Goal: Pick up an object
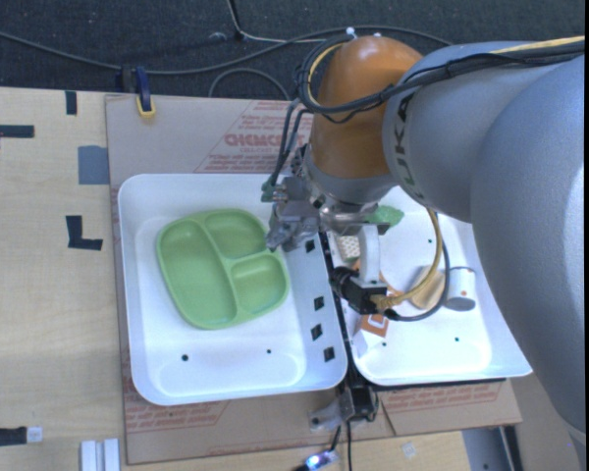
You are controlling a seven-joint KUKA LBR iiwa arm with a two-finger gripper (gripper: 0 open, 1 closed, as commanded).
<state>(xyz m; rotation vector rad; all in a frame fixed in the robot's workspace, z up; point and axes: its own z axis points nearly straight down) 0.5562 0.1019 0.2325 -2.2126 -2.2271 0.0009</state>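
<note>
Two shallow white bins side by side on a cardboard sheet [187, 135]. Left bin [216, 371]: one green divided plate [221, 268], lying flat. Right bin [452, 356]: a small white cylinder [461, 287] and an orange-and-white item [375, 324], partly hidden. Grey arm [501, 165] with orange band [358, 96] overhead; gripper [293, 226] at the plate's right edge.

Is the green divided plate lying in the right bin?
No, the green divided plate lies flat in the left bin, while the right bin holds other small things.
</note>
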